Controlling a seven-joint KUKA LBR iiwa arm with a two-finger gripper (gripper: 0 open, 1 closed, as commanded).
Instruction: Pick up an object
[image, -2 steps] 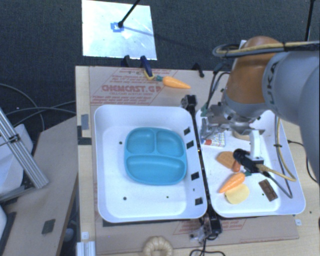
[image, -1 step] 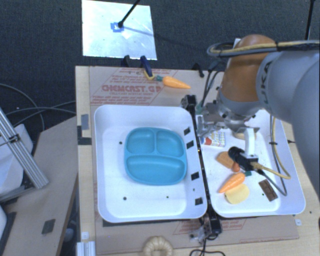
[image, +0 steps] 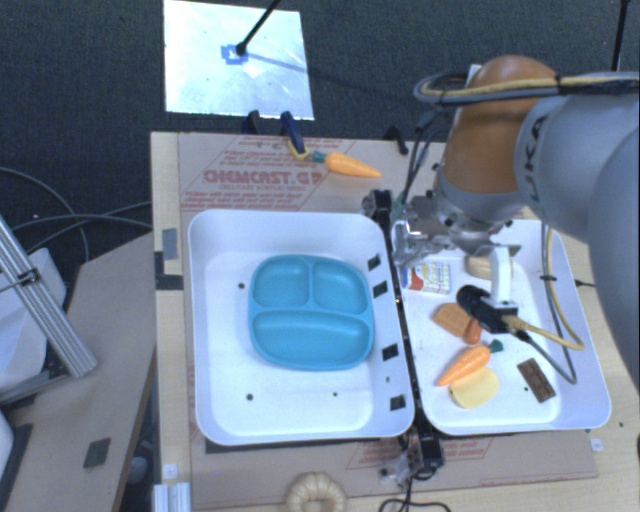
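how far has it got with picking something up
Done: the gripper has reached the right bin, near its left wall. In hand: nothing visibly between the fingers. Left: the grasp and lift; the carrot, yellow piece and brown bar lie on the bin floor.

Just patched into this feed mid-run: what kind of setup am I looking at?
Likely a robotics lab pick-and-place bench, not a kitchen: two white bins on a cardboard sheet, toy food such as a plastic carrot, and a blue divided plate.
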